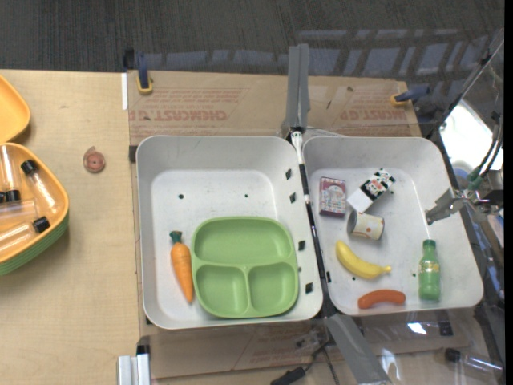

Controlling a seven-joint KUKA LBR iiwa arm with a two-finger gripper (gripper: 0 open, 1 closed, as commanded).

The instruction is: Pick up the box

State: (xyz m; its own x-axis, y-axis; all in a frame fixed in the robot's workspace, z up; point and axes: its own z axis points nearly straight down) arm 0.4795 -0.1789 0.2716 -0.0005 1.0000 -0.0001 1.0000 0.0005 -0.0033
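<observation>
- And here we are, looking down on 2 shallow white bins sitting side by side on sheets of brown cardboard (240,107), with dark grey carpet (240,14) stretching away beyond the far edge.
- The left bin (152,215) carries a green divided plate (244,267) with 3 compartments, and an orange carrot (183,267) lies just beside it on the plate's left.
- Over in the right bin (457,215), the box (333,196), small and pinkish, lies flat near the bin's far-left corner, close to the divider between the 2 bins.
- Just beside the box there's a white cup (366,226) on its side, and a little black-and-white cow toy (377,185) sits behind that.
- Nearer the front, a yellow banana (362,263), a red sausage (381,298) and an upright green bottle (430,273) fill out the bin.
- Out to the left, the pale wooden tabletop (64,311) bears an orange tray (32,207) holding clear vials with black caps, plus a small round pinkish disc (94,160).
- 2 orange clamps (144,83) pin the cardboard at its far corners.
- At the right rim of the right bin, thin metal parts poke in, well apart from the box; whether that is the gripper, and how it stands, I cannot tell.
</observation>
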